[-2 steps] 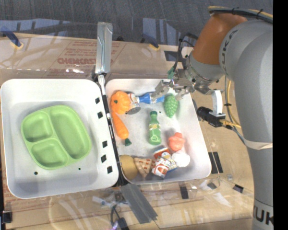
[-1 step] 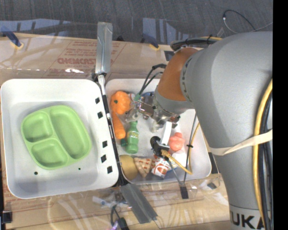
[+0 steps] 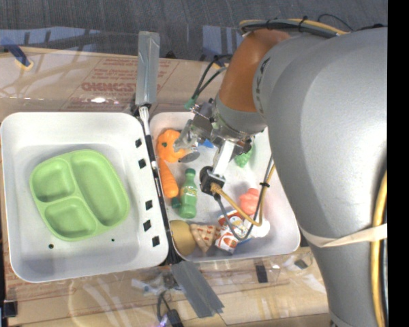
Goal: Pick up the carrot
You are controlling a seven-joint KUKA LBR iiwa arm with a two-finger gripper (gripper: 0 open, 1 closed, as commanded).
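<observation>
While the grey arm (image 3: pixel 327 135) with its orange band reaches in from the right, its hand (image 3: pixel 191 143) hangs low over the far left part of the right bin (image 3: pixel 278 213). From this angle I cannot tell whether the hand is spread or pressed together, and nothing can be seen pinched in it. The carrot (image 3: pixel 169 181) lies in the right bin along its left wall, its length running from far to near. A rounder orange shape (image 3: pixel 166 144) sits at its far end, right beside the hand; it touches the carrot, and I cannot tell whether it is the carrot's thick end or a separate thing. A green bottle (image 3: pixel 189 193) lies just to the right of the carrot, close alongside it. Further right, a small green thing (image 3: pixel 243 159) rests near the arm, and a pink-red thing (image 3: pixel 249 199) lies toward the bin's right side. Along the near wall sit a gold-brown rounded thing (image 3: pixel 180 237), an ice cream cone (image 3: pixel 204 235) and a red and white can (image 3: pixel 225 241), packed close together. The left bin (image 3: pixel 13 131) holds a green divided plate (image 3: pixel 78 193), lying flat, well apart from the hand. Both bins stand side by side on the brown counter (image 3: pixel 68 80).
</observation>
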